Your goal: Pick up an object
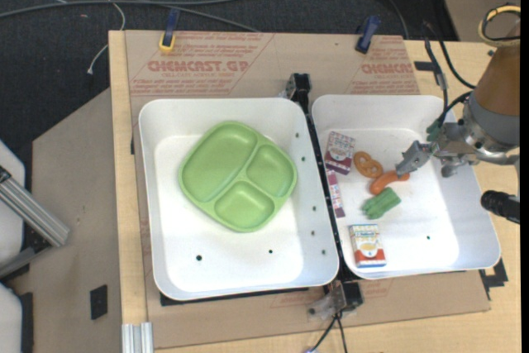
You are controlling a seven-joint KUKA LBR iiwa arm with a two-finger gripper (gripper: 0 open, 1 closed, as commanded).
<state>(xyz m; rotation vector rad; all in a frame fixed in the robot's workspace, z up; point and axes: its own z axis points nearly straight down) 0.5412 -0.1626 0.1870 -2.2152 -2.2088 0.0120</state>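
Green block (381, 202) lies just below-left of my jaws, long axis slanting toward them; their spread I cannot tell.

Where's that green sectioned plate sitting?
The green sectioned plastic plate lies alone in the left white bin, left of the bin holding the small toys.

The arm (500, 95) is running off the right edge, so its upper part is going unseen. The gripper (411, 159) is covering one end of the orange piece (388, 180), and its fingers are blurring together.
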